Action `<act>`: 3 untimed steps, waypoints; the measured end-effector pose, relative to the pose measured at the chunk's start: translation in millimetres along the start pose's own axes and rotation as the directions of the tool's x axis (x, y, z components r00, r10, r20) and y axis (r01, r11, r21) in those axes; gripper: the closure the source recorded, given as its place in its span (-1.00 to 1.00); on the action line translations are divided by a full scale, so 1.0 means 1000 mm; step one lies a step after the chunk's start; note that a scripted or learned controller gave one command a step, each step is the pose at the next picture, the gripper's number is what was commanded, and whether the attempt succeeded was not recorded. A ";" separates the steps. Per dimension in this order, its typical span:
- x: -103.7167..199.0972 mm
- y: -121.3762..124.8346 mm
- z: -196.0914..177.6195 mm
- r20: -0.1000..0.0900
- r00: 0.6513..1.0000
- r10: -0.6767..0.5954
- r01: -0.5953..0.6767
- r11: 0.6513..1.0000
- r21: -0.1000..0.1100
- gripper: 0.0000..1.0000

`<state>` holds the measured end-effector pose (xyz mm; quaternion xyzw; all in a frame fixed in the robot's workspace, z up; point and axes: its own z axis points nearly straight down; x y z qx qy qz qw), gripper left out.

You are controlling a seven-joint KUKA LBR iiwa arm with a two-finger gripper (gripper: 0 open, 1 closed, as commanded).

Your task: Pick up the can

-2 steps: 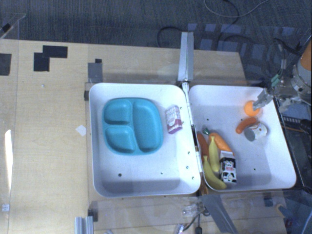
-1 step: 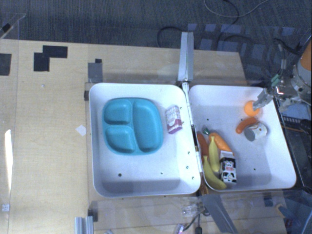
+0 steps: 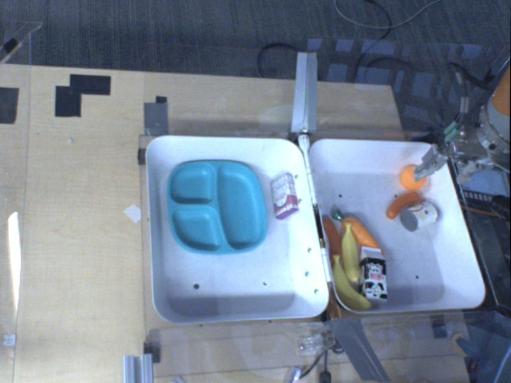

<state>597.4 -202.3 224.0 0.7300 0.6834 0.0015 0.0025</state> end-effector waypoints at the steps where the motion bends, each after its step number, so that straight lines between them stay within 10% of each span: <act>1: 0.000 0.000 0.000 0.000 1.000 0.000 0.000 1.000 0.000 -1.00; 3: 0.000 0.000 0.000 0.000 1.000 0.000 0.000 1.000 0.000 -1.00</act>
